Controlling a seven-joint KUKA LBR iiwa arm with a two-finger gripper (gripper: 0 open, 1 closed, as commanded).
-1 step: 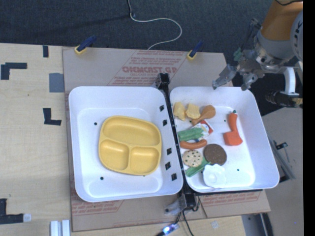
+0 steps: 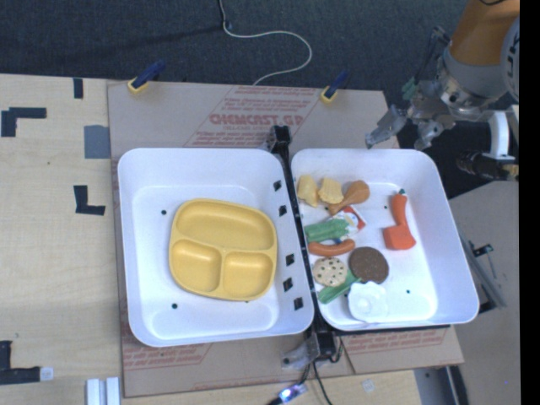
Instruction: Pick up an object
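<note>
**End effector above the right bin's far edge, food toys untouched**

You have the end effector hanging over the worktop just beyond the far rim of the right bin, near its far right corner. Its two fingers stand apart, with nothing between them. The grey arm with the orange band enters from the upper right.

Your candidate objects all lie in the right bin, crowded toward its left wall. You see a yellow piece and a drumstick at the far end, then a green bean pod and a sausage below them. Nearer you sit a speckled cookie, a brown round patty and a white round piece close to the near rim. An orange carrot lies apart from the cluster, toward the right side of the bin.

In the left bin you have a yellow divided tray, lying flat around the middle.
</note>
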